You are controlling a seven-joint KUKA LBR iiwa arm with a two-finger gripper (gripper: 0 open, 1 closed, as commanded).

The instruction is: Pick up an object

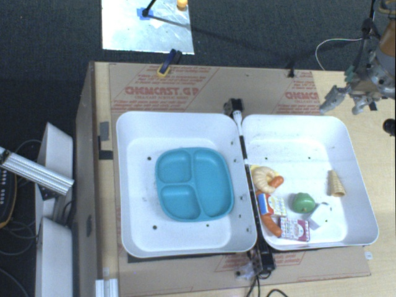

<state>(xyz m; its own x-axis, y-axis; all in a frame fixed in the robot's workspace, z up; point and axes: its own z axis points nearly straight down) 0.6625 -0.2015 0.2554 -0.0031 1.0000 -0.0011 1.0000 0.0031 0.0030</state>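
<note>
1. Camera view: a bench carries two shallow white bins side by side, the left bin [133,184] and the right bin [352,184], their inner walls touching along the centre line.
2. The left bin holds a blue compartment tray [193,183] with three recesses, lying flat near the bin's middle.
3. The right bin holds the candidate objects for pick-up, grouped in its near-left part:
   - a croissant-shaped pastry [263,177] against the left wall;
   - an orange piece [276,181] touching the pastry on its right side;
   - a green round object [302,202] near the bin's middle, apart from the pastry;
   - a small printed packet [293,228] at the near edge, just beside the green object;
   - a red-orange elongated item [270,223] along the left wall, touching the packet;
   - a tan cone-shaped item [336,182] by the right wall, well apart from the rest.
4. The gripper [346,99] hangs at the upper right, above the bench beyond the far-right corner of the right bin. Its two fingers are spread apart, with nothing between them.
5. The gripper is well apart from every object in the right bin.
6. Beyond the bench, a reflective sheet [145,17] lies on dark floor, with a small orange ball [181,3] on it.
</note>
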